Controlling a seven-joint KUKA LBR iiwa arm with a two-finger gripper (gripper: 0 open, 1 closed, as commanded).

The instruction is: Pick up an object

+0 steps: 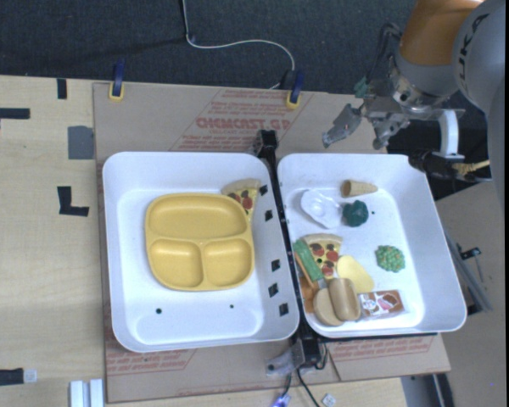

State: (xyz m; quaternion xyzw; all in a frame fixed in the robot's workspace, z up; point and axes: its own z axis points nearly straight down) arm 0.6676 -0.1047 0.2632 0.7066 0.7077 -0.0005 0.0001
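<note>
Worktop (pixel 34 253), pale wood, carrying a cardboard sheet (pixel 229 117) on which two shallow white bins sit side by side, touching along their inner walls. Right bin (pixel 433 227), near edge: a small printed packet (pixel 382 303) at the near right, just beside a toy hot dog in a bun (pixel 337 300) toward the near left corner. Behind these, a pale yellow wedge (pixel 355 272) touching a pizza slice (pixel 324 253), with an orange-and-green strip (pixel 306 264) along the bin's left wall. Mid right: a green broccoli-like piece (pixel 390 259), apart from the rest. Farther back: a dark green rounded piece (pixel 355 214) just beside a white scoop-like item (pixel 318 207); beyond them, near the far wall, a tan cone (pixel 357 188) lying on its side. Left bin (pixel 123 227): a yellow three-compartment tray (pixel 199 240) fills the middle, its compartments holding nothing; a second pizza slice (pixel 246 195) lies at the tray's far right corner, partly on its rim, close to the wall shared with the right bin. Far edge of the cardboard: two clamps, yellow (pixel 116 86) and blue (pixel 295 89). Gripper (pixel 366 130), on the grey arm with orange band (pixel 437 24), hangs over the cardboard past the right bin's far wall, jaws apart with nothing between them; every candidate object lies in the bins.
</note>
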